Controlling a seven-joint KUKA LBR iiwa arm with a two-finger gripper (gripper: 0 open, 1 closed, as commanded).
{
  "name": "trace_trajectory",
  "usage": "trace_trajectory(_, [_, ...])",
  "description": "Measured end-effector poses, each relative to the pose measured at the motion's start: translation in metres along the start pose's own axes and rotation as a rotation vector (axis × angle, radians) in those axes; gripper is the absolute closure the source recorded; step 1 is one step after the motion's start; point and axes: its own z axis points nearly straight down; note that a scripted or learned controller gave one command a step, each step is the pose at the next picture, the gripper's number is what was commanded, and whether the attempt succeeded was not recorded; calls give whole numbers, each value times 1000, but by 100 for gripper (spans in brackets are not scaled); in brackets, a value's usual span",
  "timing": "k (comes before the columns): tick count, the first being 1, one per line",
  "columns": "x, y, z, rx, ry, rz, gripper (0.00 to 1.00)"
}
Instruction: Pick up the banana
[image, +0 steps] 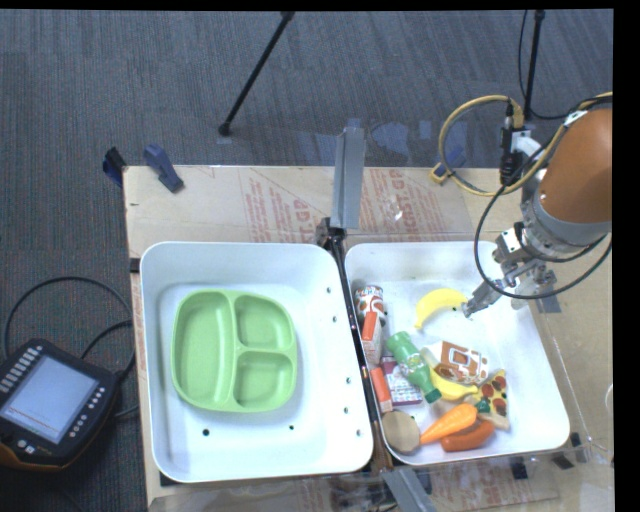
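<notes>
Camera view: gripper (478, 303) sits over the right bin (545, 345), upper-right part, reaching in from the right. Arm (578, 170) above it, orange band at the wrist, yellow and black cables looping around.

Banana (438, 304) lies just left of the fingertips, curved, on the bin floor. Near end looks about touching the tip, but not between the fingers. Nothing pinched that I can see.

Finger state: cannot tell. They read as one dark tip at this angle.

Below-left of the fingers, the rest of the clutter:
- green bottle (413, 364), tilted
- orange-and-white can (369, 306) against the bin's left wall
- red-and-white carton (462, 360) directly below the banana
- second yellow piece (453, 386) under the carton
- pizza slice (493, 392) toward the lower right
- carrot (452, 422) and a red-orange piece (470, 438) at the bottom edge
- tan round thing (401, 430) bottom-left corner

Far left of the fingers: left bin (160, 275) with a green divided plate (236, 350), three compartments.

Off the bench, far lower left: pendant (50, 400) on the carpet.
</notes>
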Motion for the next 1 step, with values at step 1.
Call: trace_trajectory(1, [-18, -11, 0, -1, -1, -499, 0])
